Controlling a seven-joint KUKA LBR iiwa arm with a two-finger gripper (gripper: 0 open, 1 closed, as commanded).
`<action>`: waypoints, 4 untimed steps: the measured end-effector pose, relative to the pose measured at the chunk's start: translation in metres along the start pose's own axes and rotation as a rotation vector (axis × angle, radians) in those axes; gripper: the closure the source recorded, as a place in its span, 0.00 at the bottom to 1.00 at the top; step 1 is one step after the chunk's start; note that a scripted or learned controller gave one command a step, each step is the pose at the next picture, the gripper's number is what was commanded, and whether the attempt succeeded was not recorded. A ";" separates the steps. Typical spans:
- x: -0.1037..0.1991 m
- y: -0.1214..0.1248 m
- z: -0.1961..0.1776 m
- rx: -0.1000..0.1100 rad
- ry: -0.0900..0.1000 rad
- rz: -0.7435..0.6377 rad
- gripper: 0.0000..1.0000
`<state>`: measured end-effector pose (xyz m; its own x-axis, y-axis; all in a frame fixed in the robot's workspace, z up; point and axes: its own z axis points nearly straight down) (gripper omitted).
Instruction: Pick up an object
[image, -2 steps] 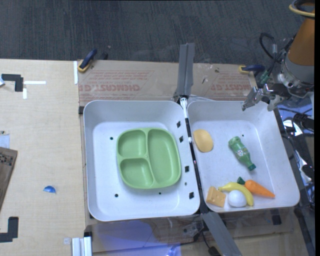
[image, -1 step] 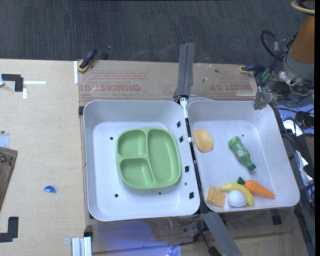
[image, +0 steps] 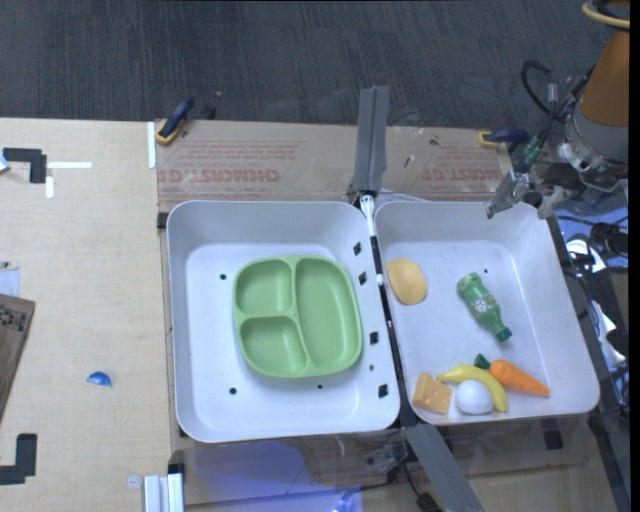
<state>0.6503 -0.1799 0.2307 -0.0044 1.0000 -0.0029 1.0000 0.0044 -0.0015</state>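
The right bin (image: 530, 250) holds a tan oval lump (image: 407, 281), a green bottle (image: 483, 306) lying on its side, an orange carrot (image: 518, 377), a yellow banana (image: 478, 380), a white egg (image: 473, 398) and a tan wedge (image: 432, 394). The left bin (image: 200, 300) holds a green divided plate (image: 298, 317). My gripper (image: 521, 200) hangs over the far right corner of the right bin, above and apart from every object. Its fingers are spread open with nothing between them.
A grey post (image: 372, 140) rises at the far end of the seam between the bins. Cardboard (image: 260, 160) lies behind the bins, with a blue clamp (image: 177, 117) at its left corner. A small blue piece (image: 97, 379) lies on the bench at left. Cables (image: 545, 90) trail by the arm.
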 end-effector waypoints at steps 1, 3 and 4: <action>0.000 0.000 0.000 0.000 0.000 0.000 0.00; -0.006 -0.052 0.114 -0.001 0.003 -0.388 0.00; -0.008 -0.051 0.103 -0.007 0.000 -0.384 1.00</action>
<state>0.5990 -0.1881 0.1282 -0.3789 0.9254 -0.0034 0.9254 0.3789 0.0038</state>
